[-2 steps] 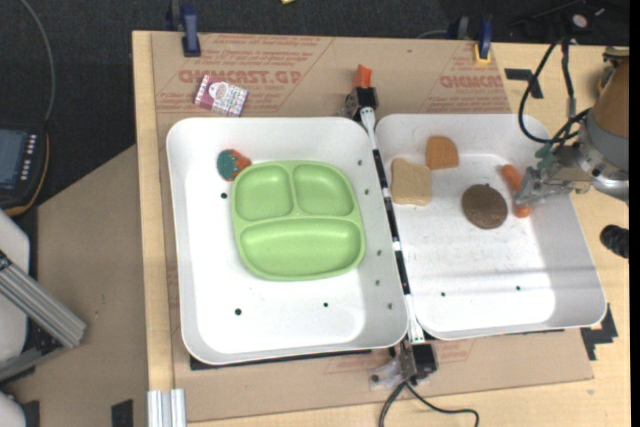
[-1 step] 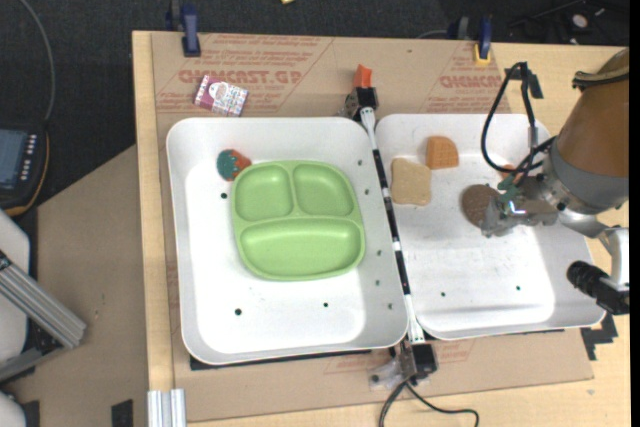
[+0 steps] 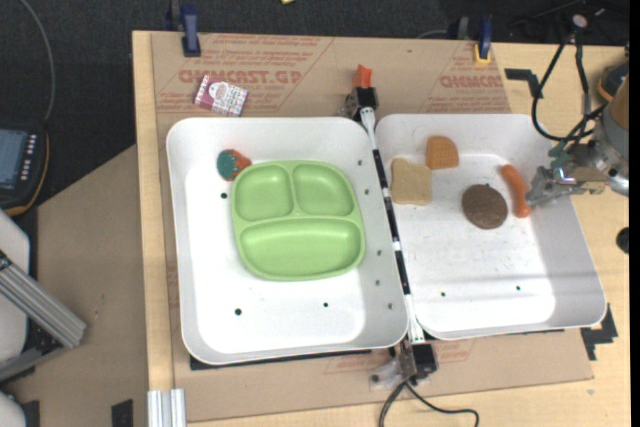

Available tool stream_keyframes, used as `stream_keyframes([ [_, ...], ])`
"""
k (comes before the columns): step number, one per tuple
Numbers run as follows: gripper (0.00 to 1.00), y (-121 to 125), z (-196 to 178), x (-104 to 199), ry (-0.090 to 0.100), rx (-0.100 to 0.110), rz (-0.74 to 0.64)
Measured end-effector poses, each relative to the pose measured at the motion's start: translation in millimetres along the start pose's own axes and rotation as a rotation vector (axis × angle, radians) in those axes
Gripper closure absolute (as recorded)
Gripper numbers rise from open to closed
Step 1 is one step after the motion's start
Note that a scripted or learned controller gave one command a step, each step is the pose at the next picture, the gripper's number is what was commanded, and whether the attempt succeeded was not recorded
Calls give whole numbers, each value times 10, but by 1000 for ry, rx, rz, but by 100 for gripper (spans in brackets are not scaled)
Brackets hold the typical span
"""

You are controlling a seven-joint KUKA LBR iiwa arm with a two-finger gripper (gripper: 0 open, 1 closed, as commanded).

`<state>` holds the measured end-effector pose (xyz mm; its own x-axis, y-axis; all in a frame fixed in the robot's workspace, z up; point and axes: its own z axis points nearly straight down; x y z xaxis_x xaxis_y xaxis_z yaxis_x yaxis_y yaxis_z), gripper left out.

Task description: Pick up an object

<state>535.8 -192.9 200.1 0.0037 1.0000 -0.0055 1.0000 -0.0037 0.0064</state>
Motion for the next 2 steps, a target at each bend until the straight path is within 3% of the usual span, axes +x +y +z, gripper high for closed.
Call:
stream_keyframes([
  [1, 100, -160, 87, 145, 6, 8, -3],
  [2, 100, -179, -534, 901, 6, -2, -12],
])
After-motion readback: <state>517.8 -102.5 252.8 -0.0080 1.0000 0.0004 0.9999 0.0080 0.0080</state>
